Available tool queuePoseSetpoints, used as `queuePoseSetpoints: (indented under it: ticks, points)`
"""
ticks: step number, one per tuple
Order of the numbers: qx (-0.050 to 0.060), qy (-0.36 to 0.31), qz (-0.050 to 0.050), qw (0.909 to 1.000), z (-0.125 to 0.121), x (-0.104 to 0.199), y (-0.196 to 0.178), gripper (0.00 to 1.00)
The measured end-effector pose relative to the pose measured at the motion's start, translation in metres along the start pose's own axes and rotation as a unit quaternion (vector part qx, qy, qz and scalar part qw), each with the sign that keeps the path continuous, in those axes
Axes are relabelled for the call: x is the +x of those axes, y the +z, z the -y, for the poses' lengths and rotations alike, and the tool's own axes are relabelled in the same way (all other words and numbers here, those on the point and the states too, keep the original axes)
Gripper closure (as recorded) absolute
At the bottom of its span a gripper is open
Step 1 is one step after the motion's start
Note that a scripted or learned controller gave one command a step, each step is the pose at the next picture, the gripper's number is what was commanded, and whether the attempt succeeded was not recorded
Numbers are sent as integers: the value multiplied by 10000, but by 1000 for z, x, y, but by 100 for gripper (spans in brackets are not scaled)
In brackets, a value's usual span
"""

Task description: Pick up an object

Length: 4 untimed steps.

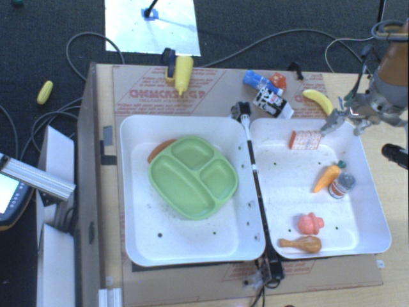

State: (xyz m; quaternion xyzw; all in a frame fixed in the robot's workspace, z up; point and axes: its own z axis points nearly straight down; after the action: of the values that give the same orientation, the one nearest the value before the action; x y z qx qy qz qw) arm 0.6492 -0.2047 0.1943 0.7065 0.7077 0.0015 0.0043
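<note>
Above right bin [367,171] far corner: end effector [346,118] spread, empty.

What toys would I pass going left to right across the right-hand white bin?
Chicken drumstick → red-and-white block → pink toy → carrot → small bottle. Drumstick, block and pink toy sit nearly level across, so their order is close.

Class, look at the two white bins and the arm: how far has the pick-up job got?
Nothing looks picked yet. The gripper is open, with nothing between its fingers, above the right bin's far corner. The carrot, pink toy and drumstick lie in that bin. In hand: the approach. Left: descend, close on one object, lift.
</note>
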Motion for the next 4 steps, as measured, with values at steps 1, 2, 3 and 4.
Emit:
queuePoseSetpoints:
  ticks: [1, 2, 3, 4]
  points:
    - [38, 7, -19, 10000, 24, -1, 110, 0]
    - [6, -12, -8, 10000, -21, -2, 43, 0]
    - [18, -18, -19, 10000, -20, 40, 12, 0]
    - [18, 1, -5, 10000, -20, -3, -14, 0]
